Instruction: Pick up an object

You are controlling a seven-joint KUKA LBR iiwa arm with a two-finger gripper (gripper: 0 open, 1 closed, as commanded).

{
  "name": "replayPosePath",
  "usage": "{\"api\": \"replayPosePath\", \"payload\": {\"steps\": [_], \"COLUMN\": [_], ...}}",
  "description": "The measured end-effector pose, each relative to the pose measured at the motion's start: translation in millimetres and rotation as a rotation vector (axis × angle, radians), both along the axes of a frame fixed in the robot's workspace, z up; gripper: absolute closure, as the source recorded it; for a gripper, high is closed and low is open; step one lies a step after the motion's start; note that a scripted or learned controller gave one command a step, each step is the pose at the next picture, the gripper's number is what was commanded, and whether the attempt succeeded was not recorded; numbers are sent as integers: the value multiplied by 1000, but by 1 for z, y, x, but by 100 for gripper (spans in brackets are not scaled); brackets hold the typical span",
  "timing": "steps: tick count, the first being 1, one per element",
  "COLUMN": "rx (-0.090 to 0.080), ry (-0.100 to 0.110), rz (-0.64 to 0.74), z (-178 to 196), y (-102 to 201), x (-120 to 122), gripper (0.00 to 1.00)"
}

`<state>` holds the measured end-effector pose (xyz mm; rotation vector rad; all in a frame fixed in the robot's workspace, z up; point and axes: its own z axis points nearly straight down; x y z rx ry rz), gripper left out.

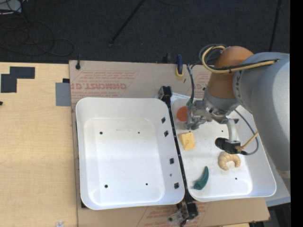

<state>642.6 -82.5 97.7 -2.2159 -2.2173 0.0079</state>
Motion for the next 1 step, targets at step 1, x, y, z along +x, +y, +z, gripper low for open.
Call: {"api": "replayPosePath", "payload": {"steps": [1], "rx": [-2], "ry": [-12], "rz": [-3], "z": [61], "y": [-5], "x": [2], "gripper": [100]}}
